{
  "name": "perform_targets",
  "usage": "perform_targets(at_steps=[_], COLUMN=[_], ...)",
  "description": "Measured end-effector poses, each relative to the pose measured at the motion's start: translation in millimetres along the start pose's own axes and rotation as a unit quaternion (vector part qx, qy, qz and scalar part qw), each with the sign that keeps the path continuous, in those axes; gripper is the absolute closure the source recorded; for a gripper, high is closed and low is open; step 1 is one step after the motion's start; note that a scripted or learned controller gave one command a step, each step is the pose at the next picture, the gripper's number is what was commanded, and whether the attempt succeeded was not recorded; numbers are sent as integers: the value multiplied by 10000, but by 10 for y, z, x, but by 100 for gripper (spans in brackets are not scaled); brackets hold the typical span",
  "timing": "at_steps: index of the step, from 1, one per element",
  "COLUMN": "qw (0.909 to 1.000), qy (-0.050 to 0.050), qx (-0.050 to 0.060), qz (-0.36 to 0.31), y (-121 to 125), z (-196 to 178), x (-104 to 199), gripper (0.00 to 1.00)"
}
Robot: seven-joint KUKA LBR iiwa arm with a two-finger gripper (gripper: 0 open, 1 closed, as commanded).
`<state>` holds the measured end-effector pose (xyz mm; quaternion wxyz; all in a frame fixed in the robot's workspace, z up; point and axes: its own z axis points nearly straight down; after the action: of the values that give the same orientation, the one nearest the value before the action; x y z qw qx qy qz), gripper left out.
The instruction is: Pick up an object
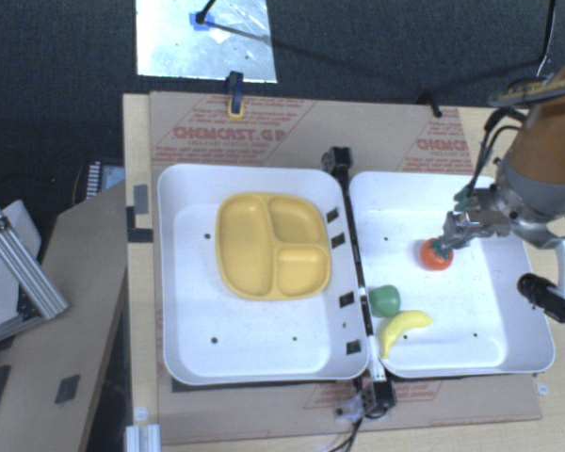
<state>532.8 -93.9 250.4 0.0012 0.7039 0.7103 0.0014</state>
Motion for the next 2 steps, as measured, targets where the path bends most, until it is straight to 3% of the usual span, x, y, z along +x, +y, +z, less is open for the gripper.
perform_targets(at_steps=[2], qw=[10000], qy=[7], qx=[2], qz=[-7], y=[572], z=[224], x=[1018], gripper=[100])
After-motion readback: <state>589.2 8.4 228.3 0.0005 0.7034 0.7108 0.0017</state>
